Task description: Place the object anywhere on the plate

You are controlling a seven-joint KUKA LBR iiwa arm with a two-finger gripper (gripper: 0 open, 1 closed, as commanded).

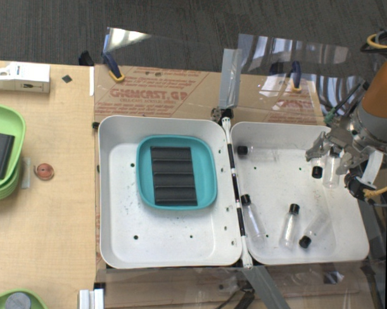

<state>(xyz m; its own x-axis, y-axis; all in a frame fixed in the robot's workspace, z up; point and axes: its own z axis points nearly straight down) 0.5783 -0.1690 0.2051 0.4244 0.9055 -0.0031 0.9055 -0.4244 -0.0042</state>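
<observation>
A teal square plate (pixel 208 176) with a dark ridged insert lies in the left white bin (pixel 115 230). Several clear vials with black caps lie in the right bin (pixel 272 251): one near the top left (pixel 243 150), one by the divider (pixel 248 213), two at the lower middle (pixel 290 222) (pixel 308 237). My gripper (pixel 333 160) hangs low over the right bin's upper right part. Another black-capped vial (pixel 317 172) sits right at its tip, with a clear tube showing just under the gripper; whether it is held is unclear.
A cardboard sheet (pixel 157 92) and clear plastic panels stand behind the bins. On the wooden bench to the left are a green tray (pixel 7 122), a small round orange piece (pixel 44 171) and a white box (pixel 22 77).
</observation>
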